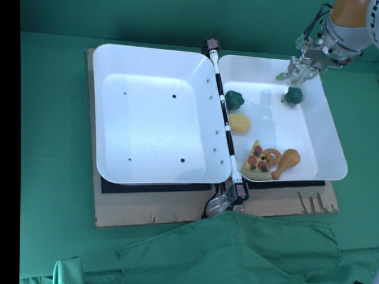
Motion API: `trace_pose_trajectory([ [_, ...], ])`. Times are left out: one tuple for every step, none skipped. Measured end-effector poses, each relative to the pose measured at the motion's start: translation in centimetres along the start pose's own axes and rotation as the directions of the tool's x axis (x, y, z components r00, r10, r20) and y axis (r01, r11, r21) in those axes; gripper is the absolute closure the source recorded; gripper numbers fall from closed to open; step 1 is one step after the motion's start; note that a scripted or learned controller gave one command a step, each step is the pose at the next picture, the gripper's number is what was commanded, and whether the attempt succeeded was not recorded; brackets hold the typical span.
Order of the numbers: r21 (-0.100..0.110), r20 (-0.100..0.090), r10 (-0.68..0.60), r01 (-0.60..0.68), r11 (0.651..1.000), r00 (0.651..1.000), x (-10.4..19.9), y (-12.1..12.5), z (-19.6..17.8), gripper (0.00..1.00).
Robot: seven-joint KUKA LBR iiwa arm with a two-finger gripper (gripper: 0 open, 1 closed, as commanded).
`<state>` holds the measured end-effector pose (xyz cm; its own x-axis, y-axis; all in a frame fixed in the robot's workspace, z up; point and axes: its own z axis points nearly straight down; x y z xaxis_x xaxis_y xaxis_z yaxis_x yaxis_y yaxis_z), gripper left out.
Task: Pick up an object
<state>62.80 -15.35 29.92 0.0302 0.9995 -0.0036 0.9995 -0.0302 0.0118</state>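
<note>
Your gripper hangs just above the broccoli floret at the right bin's far edge; can't tell its grip state. Risk: rounded floret rolls off, fingers clip the rim.

The grey arm, with its orange band uppermost, entered from the upper right corner and angled downward to the left, ending in the gripper with its tip pointed down.
</note>
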Motion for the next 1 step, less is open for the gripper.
trace_pose_trajectory([
  [0.000,0.000,0.012,-0.012,1.000,1.000,-0.99,0.66,-5.43,1.00],
])
